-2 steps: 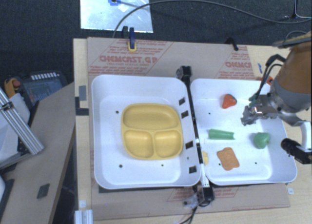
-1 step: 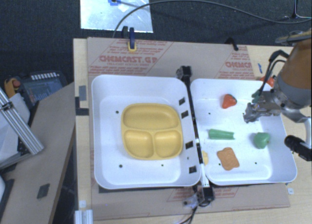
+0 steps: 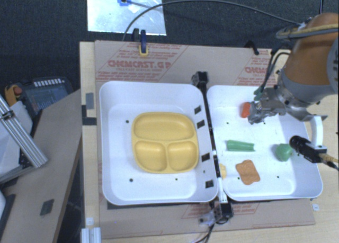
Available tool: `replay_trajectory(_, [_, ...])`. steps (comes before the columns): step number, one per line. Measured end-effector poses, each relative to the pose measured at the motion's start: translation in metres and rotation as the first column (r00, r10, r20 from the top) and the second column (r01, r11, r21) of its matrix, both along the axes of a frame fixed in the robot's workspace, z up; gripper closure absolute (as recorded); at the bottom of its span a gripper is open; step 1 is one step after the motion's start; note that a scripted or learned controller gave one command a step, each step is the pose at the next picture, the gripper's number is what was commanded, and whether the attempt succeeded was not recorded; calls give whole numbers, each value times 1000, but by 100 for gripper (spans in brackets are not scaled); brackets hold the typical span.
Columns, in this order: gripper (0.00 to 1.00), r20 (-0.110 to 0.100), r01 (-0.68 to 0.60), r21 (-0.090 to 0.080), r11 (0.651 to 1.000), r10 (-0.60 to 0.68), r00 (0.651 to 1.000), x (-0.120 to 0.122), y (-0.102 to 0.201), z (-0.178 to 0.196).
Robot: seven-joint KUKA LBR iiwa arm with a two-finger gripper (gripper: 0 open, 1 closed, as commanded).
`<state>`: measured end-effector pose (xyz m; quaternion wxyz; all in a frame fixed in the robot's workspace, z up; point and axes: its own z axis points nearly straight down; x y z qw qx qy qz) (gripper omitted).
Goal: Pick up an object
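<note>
Orange piece (image 3: 245,110) seemingly beside tool (image 3: 256,118)

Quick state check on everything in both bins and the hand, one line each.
Yellow plastic three-compartment tray: flat in left bin, nothing in it.
Orange-red round piece: on right bin floor, beside the hand.
Long green piece: lying flat, untouched.
Round green piece: resting, untouched.
Flat orange-brown piece: lying flat.
Hand: low over right bin, grip unclear.

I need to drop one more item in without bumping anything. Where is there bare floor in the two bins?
Left bin: a bare band rings the yellow tray. Right bin: free along the near wall below the tan piece. Crowded around the gripper, orange piece and green stick.
</note>
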<state>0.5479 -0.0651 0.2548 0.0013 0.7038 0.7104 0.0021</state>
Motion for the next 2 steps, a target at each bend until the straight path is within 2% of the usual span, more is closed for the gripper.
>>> replay_trajectory(1, [100, -1, -1, 1, 1000, 1, 1000, 25, 50, 5])
replay_trajectory(2, [100, -2, 0, 0, 1000, 0, 1000, 51, 97, -15])
